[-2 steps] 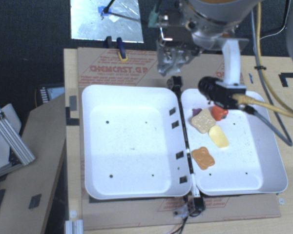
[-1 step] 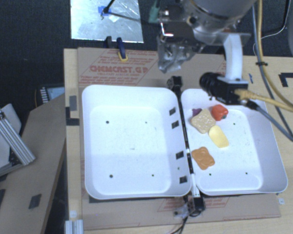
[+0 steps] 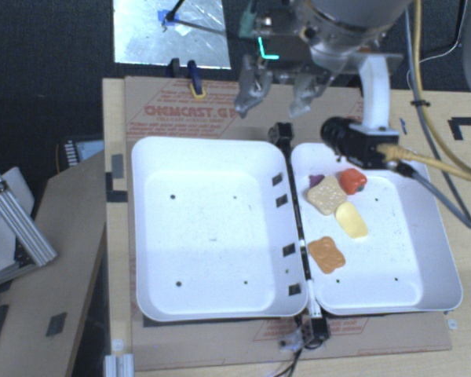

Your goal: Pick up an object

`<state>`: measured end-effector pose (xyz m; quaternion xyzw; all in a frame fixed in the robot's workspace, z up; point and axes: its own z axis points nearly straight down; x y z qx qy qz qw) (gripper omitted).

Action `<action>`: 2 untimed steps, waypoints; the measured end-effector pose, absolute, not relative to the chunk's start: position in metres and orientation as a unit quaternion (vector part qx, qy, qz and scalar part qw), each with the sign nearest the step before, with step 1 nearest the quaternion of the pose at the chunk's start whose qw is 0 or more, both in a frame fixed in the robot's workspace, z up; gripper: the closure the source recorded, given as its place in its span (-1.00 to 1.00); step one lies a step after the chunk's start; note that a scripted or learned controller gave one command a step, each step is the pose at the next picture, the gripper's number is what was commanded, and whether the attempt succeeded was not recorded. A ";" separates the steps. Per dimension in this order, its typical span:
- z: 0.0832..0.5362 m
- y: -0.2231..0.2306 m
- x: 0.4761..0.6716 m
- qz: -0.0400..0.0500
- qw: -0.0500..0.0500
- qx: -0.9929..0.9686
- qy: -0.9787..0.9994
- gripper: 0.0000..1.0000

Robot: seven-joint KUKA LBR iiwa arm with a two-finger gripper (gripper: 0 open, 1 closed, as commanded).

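Lying in right bin (image 3: 424, 250), toys (image 3: 337, 206) below open jaws

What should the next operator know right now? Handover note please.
Gripper: open, holding nothing, raised above the bench behind the two bins, near the divider.
Right bin: red piece, purple piece partly hidden under the cracker, yellow piece, orange piece, all clustered on its left side.
Left bin: no items seen.
Done: nothing picked yet.
Left: descend into the right bin, grasp one item, lift it.
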<state>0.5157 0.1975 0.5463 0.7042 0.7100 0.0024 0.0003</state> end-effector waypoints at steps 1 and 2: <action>0.546 0.197 0.516 0.002 0.000 0.704 0.710 -1.00; 0.546 0.197 0.516 0.002 0.000 0.704 0.710 -1.00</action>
